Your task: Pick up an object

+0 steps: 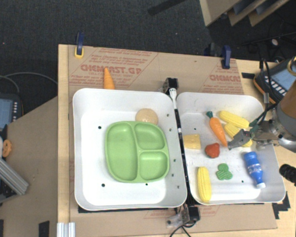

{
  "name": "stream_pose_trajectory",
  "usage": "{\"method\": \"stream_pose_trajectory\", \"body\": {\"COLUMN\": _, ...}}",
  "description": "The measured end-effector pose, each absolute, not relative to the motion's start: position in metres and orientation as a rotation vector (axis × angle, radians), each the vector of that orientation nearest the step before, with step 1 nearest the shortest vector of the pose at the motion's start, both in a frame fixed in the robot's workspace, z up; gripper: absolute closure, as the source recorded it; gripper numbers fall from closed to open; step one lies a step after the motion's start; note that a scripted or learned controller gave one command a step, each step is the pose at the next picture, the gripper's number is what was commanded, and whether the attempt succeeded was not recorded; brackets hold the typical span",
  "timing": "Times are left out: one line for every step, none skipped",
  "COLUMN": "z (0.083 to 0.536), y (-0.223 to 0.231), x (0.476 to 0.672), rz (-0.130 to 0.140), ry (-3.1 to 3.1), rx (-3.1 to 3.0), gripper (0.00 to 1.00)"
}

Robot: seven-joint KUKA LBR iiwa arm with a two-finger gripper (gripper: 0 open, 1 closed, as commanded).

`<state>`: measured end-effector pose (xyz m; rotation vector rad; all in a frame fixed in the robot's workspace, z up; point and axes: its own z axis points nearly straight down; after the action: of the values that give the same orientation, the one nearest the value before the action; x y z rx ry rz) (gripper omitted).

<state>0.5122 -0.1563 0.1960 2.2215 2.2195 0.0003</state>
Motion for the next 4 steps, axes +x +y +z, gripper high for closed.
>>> {"method": "stream_pose_trajectory", "body": {"z": 0.086, "y": -0.143, "x": 0.5, "rz": -0.009, "ry": 2.23, "rx": 2.229, "gripper": 0.0}}
{"method": "stream_pose_trajectory", "body": {"z": 0.103, "y": -0.145, "x": 0.503, "rz": 0.0, "ry": 2.218, "rx": 2.222, "gripper": 1.0}}
{"method": "stream_pose_trajectory", "body": {"z": 0.177, "y": -0.117, "x": 0.592, "rz": 0.014, "ry": 2.221, "rx": 2.204, "gripper": 1.0}}
{"method": "stream_pose_trajectory", "body": {"z": 0.172, "y": -0.12, "x": 0.586, "rz": 0.0, "ry": 2.222, "rx": 2.22, "gripper": 0.0}}
